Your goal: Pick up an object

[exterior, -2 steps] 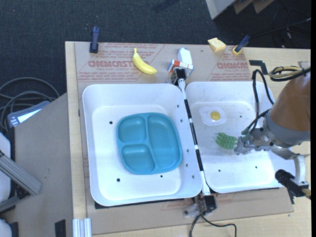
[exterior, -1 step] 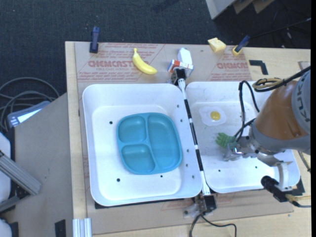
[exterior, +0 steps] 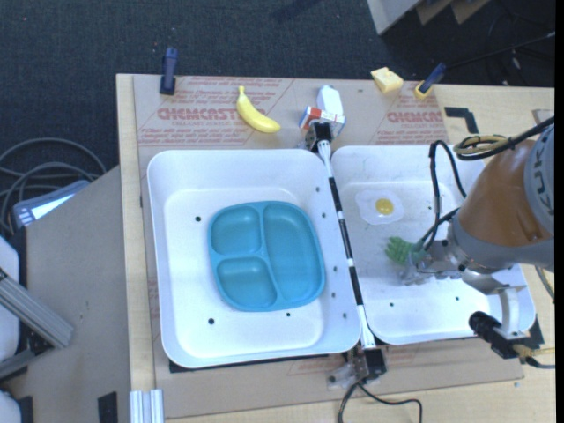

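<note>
- Camera view looks down on a bench (exterior: 141, 236) bearing two white bins side by side, their inner rims touching along a dark seam.
- Left bin (exterior: 176, 201): a blue divided plate (exterior: 264, 256) lies near its middle, with bare white floor between the plate and every wall; the widest open strip runs along the left wall.
- Right bin (exterior: 414, 320): a fried-egg toy (exterior: 381, 207) lies toward the far wall, a little nearer the seam than the middle.
- A green leafy toy (exterior: 401, 251) lies mid-bin, nearer than the egg and apart from it, well clear of the seam-side wall.
- The arm (exterior: 502, 210) reaches in over the right bin's right rim and covers much of that side; a black cable (exterior: 434, 192) loops over the bin's far right part.
- The gripper (exterior: 419, 267) sits low at the green toy's right edge, touching or just beside it. Whether its fingers are spread or closed, or have hold of anything, cannot be told from this angle.
- The near-left part of the right bin, by the seam, is bare floor.
- On the bench beyond the bins' far rims: a banana (exterior: 256, 113) beyond the left bin, a small red-and-white box (exterior: 324, 111) at the far end of the seam, a yellow block (exterior: 386, 79) near the bench's far edge.
</note>
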Robot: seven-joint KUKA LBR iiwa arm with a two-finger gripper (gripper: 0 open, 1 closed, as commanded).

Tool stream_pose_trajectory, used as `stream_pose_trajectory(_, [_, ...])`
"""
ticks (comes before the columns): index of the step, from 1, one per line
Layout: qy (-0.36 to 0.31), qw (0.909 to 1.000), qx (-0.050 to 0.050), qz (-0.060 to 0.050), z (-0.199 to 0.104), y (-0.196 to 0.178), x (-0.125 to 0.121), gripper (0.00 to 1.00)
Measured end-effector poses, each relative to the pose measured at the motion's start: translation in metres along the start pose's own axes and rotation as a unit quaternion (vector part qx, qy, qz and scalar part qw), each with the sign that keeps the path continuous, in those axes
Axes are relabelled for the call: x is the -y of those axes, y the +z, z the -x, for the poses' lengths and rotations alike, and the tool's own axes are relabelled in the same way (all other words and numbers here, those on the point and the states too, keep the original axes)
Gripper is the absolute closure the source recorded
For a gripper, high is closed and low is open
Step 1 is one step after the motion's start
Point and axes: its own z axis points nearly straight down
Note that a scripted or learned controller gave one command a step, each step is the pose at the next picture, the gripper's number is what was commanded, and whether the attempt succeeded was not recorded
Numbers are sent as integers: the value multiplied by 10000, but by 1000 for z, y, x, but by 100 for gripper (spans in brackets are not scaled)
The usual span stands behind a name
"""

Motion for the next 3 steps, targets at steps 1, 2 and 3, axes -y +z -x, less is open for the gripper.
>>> stream_pose_trajectory(1, [2,10000,3,5,0,-10,0,100])
stream_pose_trajectory(2, [4,10000,6,10,0,-19,0,100])
stream_pose_trajectory(3, [5,10000,9,16,0,-29,0,100])
